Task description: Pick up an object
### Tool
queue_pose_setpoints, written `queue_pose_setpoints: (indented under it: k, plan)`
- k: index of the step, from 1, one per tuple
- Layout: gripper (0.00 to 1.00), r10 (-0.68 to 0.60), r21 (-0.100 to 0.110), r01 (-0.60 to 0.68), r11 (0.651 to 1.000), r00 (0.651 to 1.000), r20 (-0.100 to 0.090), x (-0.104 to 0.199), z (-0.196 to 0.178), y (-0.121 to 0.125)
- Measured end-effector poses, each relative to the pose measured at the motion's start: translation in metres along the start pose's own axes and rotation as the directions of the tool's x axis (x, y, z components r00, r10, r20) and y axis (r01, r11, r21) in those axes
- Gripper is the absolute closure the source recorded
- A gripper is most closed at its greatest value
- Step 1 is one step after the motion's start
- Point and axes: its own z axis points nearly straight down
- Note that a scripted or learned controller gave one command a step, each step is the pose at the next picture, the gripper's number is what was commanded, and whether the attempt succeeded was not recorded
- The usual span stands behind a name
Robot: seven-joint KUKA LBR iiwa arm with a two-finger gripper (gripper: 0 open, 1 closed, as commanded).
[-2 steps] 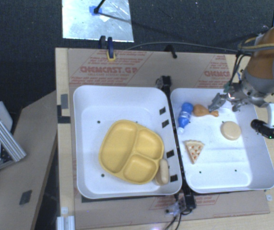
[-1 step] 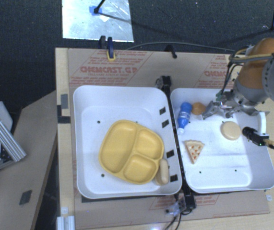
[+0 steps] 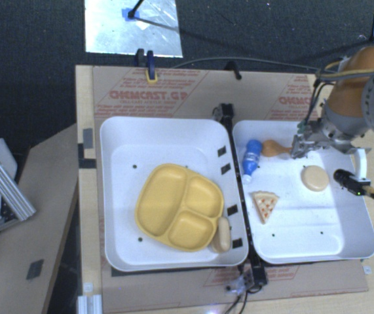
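Observation:
The right bin (image 3: 324, 244) holds a blue bottle (image 3: 251, 157) against its left wall, a tan drumstick-shaped piece (image 3: 274, 149), a round beige bun (image 3: 316, 178) and a pizza slice (image 3: 264, 205). My gripper (image 3: 299, 148) is low in the back of this bin, right at the drumstick piece's right end and just above and left of the bun. The grey arm with its orange band (image 3: 363, 64) comes in from the right.
The left bin (image 3: 128, 149) holds a yellow divided tray (image 3: 179, 206) with a small tan roll (image 3: 223, 234) at its lower right corner. A black divider (image 3: 236, 175) runs between the bins. A black cable part (image 3: 347, 182) hangs over the right bin's right side.

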Motion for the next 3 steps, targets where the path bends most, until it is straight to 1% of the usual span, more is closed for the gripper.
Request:
queue_pose_setpoints:
  k: [1, 2, 3]
  plan:
    - [1.00, 0.004, 0.002, -0.004, 1.000, 1.000, -0.001, -0.002, -0.044, 0.006]
    - [1.00, 0.003, -0.001, -0.003, 1.000, 1.000, -0.001, 0.005, -0.096, 0.001]
    - [1.00, 0.002, -0.002, -0.002, 1.000, 1.000, -0.001, 0.014, -0.144, 0.004]
